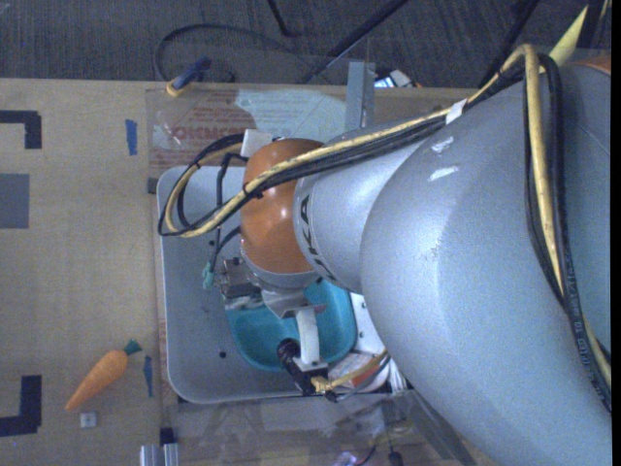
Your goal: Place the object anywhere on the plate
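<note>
A teal plate [254, 343] lies in the near part of the white bin [189, 357], mostly covered by the arm. The arm's orange band [272, 212] and wrist hang directly over the plate. The gripper [233, 284] points down at the plate's left edge, its tips hidden under the wrist body. A small orange-red object [361, 375] peeks out at the plate's right edge under the arm.
A toy carrot [99, 377] lies on the wooden bench left of the bin, outside it. Yellow and black cables [184, 212] loop over the bin's far left corner. Blue tape marks [131, 136] sit on the bench.
</note>
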Controlling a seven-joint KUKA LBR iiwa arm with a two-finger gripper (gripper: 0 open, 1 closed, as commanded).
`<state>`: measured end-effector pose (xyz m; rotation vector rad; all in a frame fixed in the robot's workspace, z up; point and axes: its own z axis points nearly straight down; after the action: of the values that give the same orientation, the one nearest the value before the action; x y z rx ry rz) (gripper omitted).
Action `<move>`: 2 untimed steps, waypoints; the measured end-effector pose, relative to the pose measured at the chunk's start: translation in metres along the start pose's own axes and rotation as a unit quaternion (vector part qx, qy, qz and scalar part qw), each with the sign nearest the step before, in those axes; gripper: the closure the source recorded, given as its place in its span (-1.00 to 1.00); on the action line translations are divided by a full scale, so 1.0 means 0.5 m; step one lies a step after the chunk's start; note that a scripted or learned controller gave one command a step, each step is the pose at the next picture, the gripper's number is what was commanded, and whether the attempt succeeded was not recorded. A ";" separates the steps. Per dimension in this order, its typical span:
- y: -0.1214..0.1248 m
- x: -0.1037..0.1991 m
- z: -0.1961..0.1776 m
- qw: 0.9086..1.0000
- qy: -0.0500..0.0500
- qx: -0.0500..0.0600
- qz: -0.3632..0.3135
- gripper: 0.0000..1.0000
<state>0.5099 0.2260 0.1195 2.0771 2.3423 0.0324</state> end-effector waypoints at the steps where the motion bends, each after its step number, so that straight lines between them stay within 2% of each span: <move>1: -0.021 -0.078 0.039 0.995 0.010 -0.016 0.100 1.00; 2: 0.073 -0.008 -0.148 0.999 -0.003 0.013 -0.042 1.00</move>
<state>0.5451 0.2257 0.1941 1.9849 2.4361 -0.0055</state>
